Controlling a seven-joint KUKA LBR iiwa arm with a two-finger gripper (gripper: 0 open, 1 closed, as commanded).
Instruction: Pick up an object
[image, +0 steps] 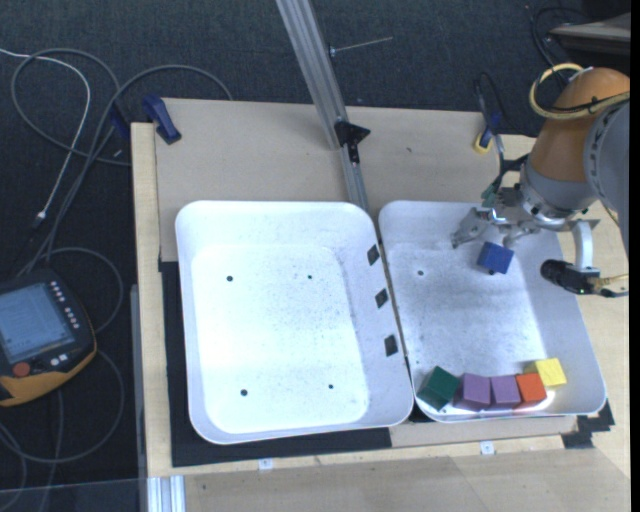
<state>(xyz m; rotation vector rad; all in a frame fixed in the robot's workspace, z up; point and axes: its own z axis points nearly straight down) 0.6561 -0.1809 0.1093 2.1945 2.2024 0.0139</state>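
End effector (492, 232) sits over the far part of the right bin (470, 330), metal fingers splayed downward. A blue block (495, 258) hangs just below and between them, tilted on a corner and apparently clear of the bin floor. Reads as grasped: fingers clenched on the block, though the contact faces are too small to see cleanly. Arm, grey with an orange band, reaches in from the right. Along the near wall of the right bin lies a row of other blocks: green block (438, 387), purple block (477, 390), red block (506, 390), orange block (531, 388), yellow block (550, 373), mostly touching side by side. Left bin (270, 320) holds nothing I can make out beyond speckling. Both bins rest on the counter (250, 150). Step in hand, by my judgement: the lift, just after the grasp. Next move calls for a steady straight rise with grip pressure kept on; the tilt suggests a hold on edges or corners, so a jerk or swing could let the block twist out.
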